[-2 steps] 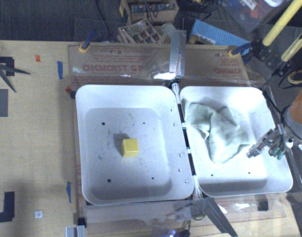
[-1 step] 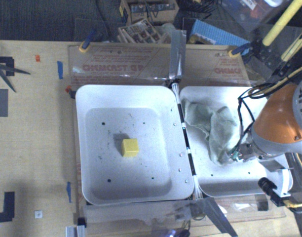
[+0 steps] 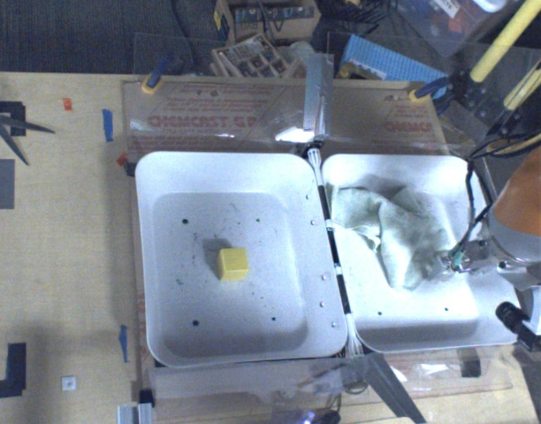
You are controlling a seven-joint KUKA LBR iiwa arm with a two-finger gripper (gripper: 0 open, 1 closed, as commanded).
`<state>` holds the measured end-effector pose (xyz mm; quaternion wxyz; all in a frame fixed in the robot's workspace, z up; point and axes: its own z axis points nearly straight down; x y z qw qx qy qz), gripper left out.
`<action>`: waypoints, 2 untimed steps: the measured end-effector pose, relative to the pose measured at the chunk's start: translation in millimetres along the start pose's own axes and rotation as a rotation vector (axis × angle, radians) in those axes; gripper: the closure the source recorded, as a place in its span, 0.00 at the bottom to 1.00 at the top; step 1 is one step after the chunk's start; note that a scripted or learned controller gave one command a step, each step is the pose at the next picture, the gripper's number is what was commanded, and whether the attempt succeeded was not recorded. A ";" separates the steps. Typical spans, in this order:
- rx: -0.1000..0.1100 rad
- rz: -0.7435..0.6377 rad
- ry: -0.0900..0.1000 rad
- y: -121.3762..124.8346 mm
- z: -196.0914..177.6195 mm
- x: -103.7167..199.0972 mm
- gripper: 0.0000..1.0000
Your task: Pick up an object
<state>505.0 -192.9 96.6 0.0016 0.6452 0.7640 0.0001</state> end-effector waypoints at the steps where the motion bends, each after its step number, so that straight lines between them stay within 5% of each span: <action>1: 0.006 0.447 0.003 10.2 4.0 79.2 1.00; 2: 0.003 0.397 0.001 52.7 -50.6 54.8 1.00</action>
